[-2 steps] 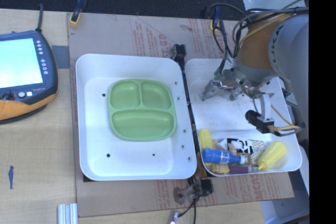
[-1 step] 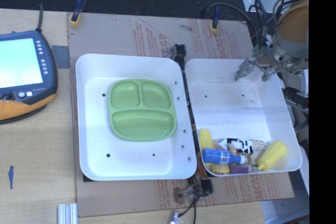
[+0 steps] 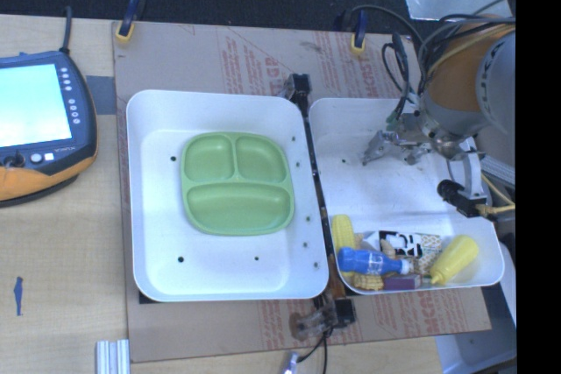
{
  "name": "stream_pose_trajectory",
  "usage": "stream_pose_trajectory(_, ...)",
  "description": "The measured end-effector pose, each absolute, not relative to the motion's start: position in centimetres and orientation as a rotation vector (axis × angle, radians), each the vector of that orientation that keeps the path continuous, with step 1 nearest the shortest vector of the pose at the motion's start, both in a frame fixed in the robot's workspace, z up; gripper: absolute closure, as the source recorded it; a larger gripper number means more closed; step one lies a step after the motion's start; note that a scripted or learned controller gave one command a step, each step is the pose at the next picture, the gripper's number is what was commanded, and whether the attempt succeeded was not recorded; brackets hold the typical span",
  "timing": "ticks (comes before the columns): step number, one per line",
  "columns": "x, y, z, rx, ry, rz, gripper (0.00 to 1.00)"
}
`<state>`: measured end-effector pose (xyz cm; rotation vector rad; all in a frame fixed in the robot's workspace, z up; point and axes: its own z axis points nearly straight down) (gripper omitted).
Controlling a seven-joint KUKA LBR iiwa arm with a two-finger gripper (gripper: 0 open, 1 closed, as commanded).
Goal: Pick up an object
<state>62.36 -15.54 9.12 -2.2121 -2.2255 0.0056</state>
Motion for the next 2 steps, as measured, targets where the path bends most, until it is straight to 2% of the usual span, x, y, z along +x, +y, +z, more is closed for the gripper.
stream_pose_trajectory(1,65.7,-10.0,9.2,-2.213,-2.228,0.003,0.00)
stream_pose_trajectory(2,65.7,-7.0,19.4,-2.215,-2.227,0.000,0.00)
